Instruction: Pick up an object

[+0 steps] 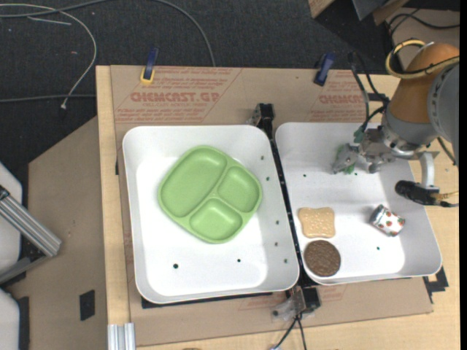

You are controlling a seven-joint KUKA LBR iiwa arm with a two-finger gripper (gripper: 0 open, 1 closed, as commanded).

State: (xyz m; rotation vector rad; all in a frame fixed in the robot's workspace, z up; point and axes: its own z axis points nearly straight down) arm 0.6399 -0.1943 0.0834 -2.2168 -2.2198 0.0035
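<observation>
Two bins: hand [349,160], grip state unclear, hovers over right bin's [292,188] bare far half.

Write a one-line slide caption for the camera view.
Gripper over the right bin, above toast, a brown patty and a small can; green plate in left bin.

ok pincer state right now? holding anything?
Pincer: over the upper part of the right shallow white bin, nothing visible in it; open or shut cannot be told.
</observation>
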